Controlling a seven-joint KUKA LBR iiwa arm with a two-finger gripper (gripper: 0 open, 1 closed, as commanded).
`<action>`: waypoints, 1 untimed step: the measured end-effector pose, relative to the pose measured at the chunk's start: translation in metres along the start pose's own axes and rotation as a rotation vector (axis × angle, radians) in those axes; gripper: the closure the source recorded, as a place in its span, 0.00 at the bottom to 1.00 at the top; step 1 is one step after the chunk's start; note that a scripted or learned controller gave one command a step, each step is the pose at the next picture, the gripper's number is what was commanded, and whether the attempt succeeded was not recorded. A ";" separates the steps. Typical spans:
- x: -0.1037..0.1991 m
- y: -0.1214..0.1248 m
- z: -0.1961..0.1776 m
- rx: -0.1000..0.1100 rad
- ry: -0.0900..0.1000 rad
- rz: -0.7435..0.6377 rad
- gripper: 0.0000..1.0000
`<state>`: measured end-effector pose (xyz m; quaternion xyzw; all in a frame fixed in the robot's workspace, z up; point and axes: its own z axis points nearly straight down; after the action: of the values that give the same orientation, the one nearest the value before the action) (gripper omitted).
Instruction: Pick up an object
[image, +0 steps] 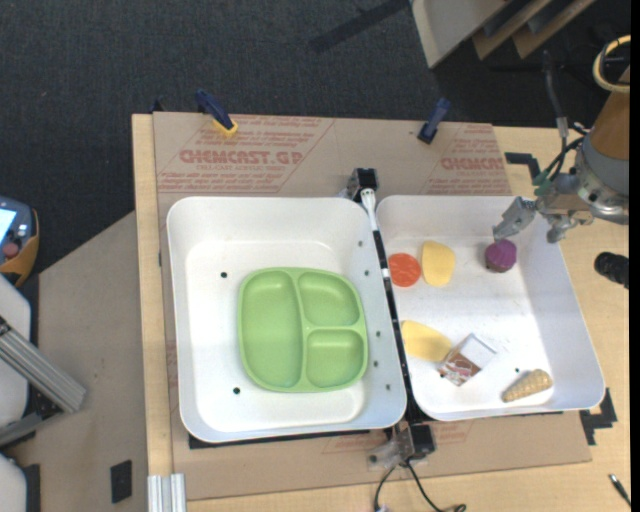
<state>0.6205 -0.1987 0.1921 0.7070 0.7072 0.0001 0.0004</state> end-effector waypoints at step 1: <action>0.014 0.035 0.113 0.005 0.002 -0.003 0.00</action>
<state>0.6556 -0.1848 0.0789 0.7060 0.7082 -0.0008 -0.0019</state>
